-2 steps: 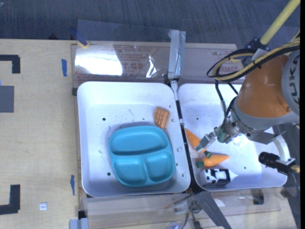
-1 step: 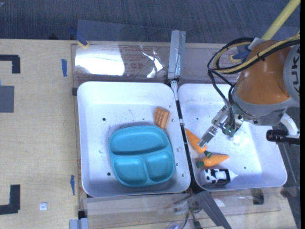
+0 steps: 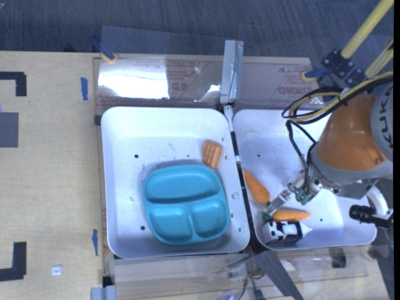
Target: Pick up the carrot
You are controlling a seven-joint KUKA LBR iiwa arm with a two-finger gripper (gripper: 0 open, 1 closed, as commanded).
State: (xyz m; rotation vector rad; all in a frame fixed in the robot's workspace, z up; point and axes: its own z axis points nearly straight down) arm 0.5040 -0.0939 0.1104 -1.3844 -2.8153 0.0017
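Note:
The carrot (image 3: pixel 291 215), orange with a small green stem end pointing left, lies near the front of the right bin (image 3: pixel 350 230). My gripper (image 3: pixel 295 194) hangs at the end of the grey and orange arm, right above the carrot and very close to it. I cannot tell whether they touch. The arm hides the bin floor behind the carrot.
A second orange, elongated piece (image 3: pixel 256 186) lies against the right bin's left wall. A black and white object (image 3: pixel 282 230) sits at that bin's front edge. The left bin (image 3: pixel 125 130) bears a blue divided plate (image 3: pixel 186 204) and an orange ridged piece (image 3: pixel 212 153).

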